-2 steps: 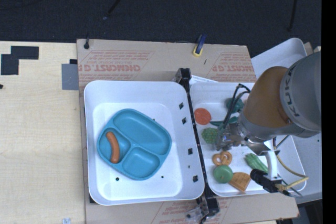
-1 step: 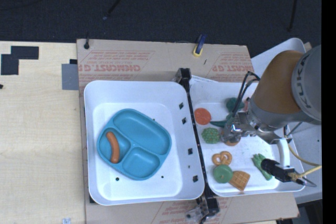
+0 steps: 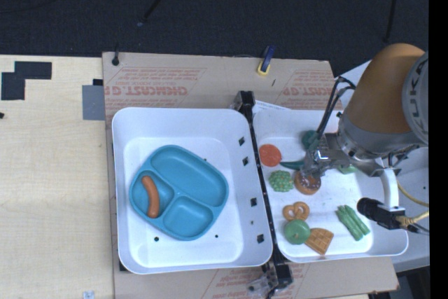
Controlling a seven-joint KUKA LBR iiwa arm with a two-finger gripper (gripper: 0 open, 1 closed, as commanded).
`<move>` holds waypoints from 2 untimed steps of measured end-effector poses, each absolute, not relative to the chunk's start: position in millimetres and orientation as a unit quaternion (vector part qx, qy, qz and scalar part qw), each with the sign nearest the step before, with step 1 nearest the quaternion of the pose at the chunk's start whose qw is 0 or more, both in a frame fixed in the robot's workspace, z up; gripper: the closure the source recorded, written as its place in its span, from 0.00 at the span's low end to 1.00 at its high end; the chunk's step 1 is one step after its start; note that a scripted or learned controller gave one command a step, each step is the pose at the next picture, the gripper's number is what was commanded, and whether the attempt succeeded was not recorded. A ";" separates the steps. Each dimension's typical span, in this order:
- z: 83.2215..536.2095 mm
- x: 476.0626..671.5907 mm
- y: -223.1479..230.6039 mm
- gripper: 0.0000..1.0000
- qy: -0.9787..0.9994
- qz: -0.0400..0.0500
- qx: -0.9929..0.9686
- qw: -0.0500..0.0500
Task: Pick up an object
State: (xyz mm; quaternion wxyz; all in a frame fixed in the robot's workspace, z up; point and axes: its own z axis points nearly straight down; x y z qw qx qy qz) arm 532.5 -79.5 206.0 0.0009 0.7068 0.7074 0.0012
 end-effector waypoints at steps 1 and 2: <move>228.6 533.0 -80.0 1.00 0.707 0.000 0.707 0.000; 236.7 515.4 -67.9 1.00 0.708 0.000 0.706 -0.002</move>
